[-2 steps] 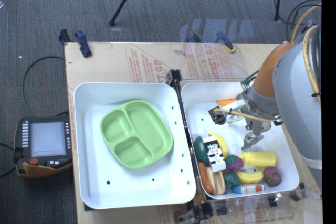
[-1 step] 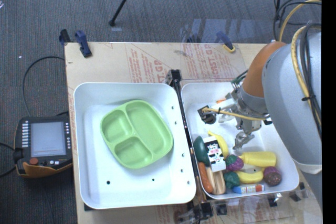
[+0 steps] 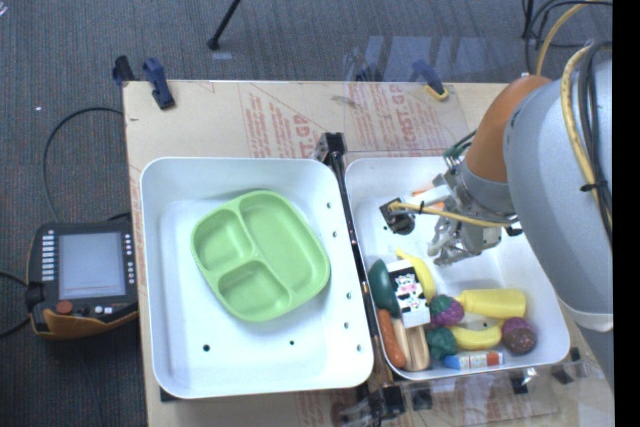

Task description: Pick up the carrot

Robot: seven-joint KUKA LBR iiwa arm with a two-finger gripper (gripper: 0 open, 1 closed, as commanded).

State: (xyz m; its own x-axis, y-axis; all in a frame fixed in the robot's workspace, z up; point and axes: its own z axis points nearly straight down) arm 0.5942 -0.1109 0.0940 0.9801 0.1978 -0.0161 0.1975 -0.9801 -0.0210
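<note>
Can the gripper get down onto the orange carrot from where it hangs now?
Probably, but it's tight: the gripper hangs in the right white bin, while the orange carrot lies against the near-left wall, crowded by a dark green vegetable and a cow-print carton.

Even, bright overhead light; soft and slightly grainy picture

The two white bins (image 3: 160, 215) come out very bright, near washed out along their rims, and the green plate (image 3: 260, 255) casts only a faint soft shadow on the bin floor. The dark carpet (image 3: 100, 5) looks muted and noisy. A pale glare patch lies on the bench board (image 3: 390, 55) near its far edge. Small items in the right bin are blurry, their edges smeared, and the arm (image 3: 570, 185) at the right is large, close and somewhat soft
</note>
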